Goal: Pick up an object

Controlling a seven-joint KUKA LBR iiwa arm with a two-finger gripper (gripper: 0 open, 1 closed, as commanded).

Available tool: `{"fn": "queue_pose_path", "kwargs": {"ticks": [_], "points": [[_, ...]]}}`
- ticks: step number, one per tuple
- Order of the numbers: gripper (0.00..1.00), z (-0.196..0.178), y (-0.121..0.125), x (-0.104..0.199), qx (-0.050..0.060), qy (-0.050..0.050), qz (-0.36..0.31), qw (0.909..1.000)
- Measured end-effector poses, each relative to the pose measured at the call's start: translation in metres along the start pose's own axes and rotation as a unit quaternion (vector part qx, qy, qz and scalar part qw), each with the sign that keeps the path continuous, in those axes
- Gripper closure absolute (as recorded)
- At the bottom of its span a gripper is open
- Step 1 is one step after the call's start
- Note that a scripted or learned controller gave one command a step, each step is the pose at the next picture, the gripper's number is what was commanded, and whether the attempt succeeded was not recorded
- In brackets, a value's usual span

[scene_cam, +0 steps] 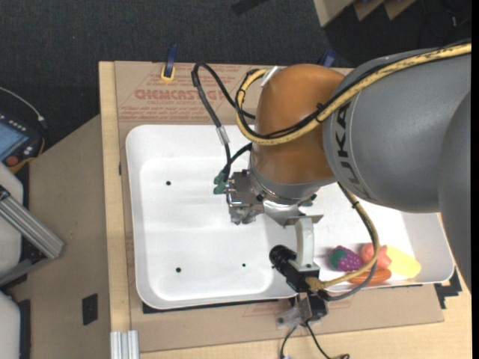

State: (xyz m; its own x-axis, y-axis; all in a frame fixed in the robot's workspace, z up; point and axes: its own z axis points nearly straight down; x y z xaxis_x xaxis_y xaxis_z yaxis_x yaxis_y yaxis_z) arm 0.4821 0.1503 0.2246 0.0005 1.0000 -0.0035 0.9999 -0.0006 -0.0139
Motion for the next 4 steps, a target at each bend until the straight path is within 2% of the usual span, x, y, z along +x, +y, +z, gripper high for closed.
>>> {"fn": "queue_pose_path", "kwargs": {"ticks": [1, 2, 3, 4], "points": [[1.00, 0.050, 0.059, 0.040, -0.008, 0.002, -0.001, 1.0000], [0.00, 0.047, 0.057, 0.038, -0.007, 0.002, 0.000, 1.0000], [1.00, 0.037, 0.057, 0.039, -0.008, 0.002, 0.001, 1.0000], [0.00, 0.038, 0.057, 0.039, -0.007, 0.002, 0.001, 1.0000]]}}
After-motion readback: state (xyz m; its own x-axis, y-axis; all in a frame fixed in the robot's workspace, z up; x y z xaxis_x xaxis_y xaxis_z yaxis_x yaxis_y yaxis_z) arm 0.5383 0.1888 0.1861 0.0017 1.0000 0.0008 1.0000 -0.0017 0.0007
